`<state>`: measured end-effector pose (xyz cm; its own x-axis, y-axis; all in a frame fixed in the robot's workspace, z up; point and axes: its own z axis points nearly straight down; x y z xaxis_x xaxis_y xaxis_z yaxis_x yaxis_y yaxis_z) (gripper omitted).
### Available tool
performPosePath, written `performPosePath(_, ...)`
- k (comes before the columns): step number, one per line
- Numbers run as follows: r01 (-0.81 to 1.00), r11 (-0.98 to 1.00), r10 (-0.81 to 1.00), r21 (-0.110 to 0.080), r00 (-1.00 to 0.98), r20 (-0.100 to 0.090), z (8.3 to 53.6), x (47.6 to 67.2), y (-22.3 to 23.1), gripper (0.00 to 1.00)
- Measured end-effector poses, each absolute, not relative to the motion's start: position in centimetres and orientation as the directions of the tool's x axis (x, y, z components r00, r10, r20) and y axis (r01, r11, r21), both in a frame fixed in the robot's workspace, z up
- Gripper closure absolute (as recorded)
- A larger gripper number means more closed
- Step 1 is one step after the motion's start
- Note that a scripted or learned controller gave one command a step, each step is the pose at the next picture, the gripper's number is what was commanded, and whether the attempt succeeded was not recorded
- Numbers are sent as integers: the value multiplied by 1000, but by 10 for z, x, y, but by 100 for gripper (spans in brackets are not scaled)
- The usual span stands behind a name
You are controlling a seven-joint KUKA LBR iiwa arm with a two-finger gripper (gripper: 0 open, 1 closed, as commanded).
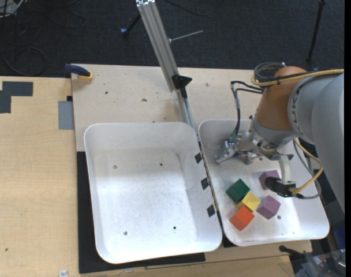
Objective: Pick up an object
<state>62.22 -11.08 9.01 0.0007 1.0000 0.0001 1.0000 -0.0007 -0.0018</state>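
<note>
Beside green block [238,190]: two purple blocks [268,206].

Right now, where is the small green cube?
In the camera view the small green cube sits in the right-hand white bin, near its left wall, touching the yellow cube just below the gripper.

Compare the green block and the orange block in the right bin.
The green block is dark green; the orange block is bright orange-red. The green block lies farther up the right bin, closer to the gripper; the orange block sits nearer the bin's front edge. Both are cube-like, similar in size, and each touches the yellow block between them.
</note>
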Motion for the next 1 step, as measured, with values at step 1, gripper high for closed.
performPosePath(1,1000,-4,1000,-3,4,1,101,622,-112,100)
